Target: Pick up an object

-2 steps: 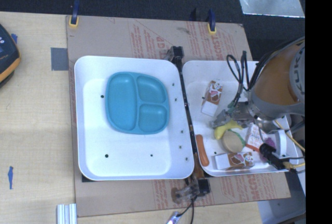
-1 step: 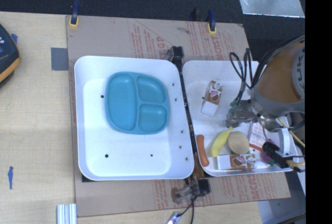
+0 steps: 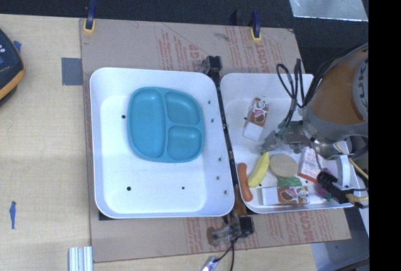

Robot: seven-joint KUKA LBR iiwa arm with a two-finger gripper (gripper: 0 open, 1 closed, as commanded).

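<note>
the pick looks barely begun: the end effector hangs low in the right bin, and whether it is wide or narrow i cannot tell. nothing shows in its grip, and the candidates lie loose around it: a yellow banana just below, a tan round piece beside that, and a small brown-and-white packet up to its left. closing on 1 and lifting it remain.

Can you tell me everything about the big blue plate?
The blue plate is light turquoise, looks like smooth plastic, and has rounded corners. Raised ridges split it into three compartments: one tall one on the view's left, two smaller ones stacked on the right. All three look bare. It lies flat, right way up, on the floor of the left white bin, towards the far side, with nothing else touching it.
</note>
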